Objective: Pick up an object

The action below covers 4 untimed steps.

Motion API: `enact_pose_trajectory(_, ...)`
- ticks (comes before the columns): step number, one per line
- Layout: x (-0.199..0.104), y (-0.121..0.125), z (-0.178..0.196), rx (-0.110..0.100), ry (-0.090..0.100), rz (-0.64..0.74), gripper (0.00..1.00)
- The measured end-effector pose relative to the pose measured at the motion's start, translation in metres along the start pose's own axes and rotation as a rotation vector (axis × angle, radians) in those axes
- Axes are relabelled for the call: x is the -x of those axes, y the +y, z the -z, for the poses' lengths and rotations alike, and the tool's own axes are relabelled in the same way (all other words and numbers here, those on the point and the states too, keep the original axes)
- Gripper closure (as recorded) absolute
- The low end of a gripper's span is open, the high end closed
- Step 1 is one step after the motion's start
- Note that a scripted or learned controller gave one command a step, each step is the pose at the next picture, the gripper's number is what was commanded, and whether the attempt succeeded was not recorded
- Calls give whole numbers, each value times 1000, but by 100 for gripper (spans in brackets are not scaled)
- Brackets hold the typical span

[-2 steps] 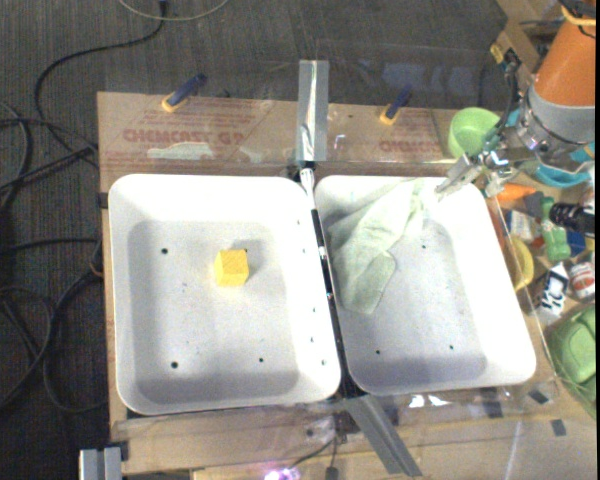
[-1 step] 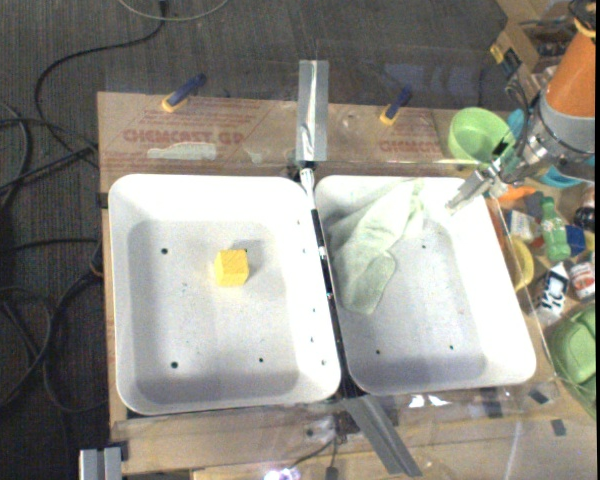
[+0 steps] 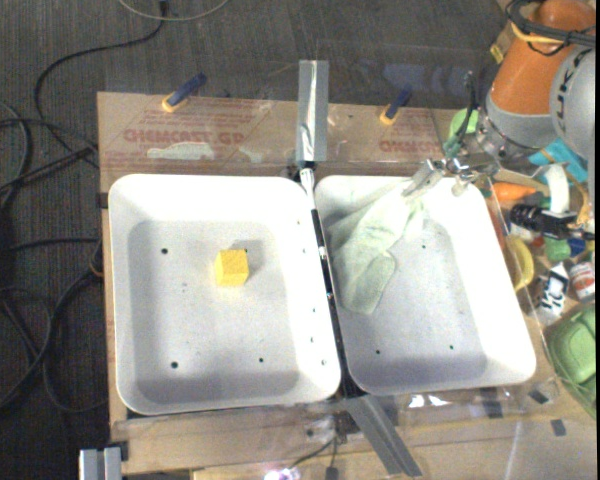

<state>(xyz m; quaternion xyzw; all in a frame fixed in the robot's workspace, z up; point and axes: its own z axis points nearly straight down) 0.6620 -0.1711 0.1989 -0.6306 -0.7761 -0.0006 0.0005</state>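
Gripper (image 3: 442,168) at the upper right of the frame pinches one corner of the pale green cloth (image 3: 372,248), which trails down-left into the right bin (image 3: 480,368); its long axis runs diagonally. Well apart, a yellow block (image 3: 232,267) sits in the left bin (image 3: 150,368).

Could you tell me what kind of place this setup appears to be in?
Most likely a robotics lab set up for grasping trials. Two white bins sit side by side on a bench, a grey and orange arm reaches in over the right one, and loose cables trail across the carpeted floor.
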Motion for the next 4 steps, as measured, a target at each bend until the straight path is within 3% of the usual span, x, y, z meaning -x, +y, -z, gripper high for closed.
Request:
enact_pose_trajectory(1,30,2,-101,4,-6,22,0)
enact_pose_trajectory(2,29,2,-91,4,-7,23,100)
enact_pose_trajectory(3,-23,11,-20,-1,-1,-154,100)
enact_pose_trajectory(4,-91,26,-10,-1,-3,116,100)
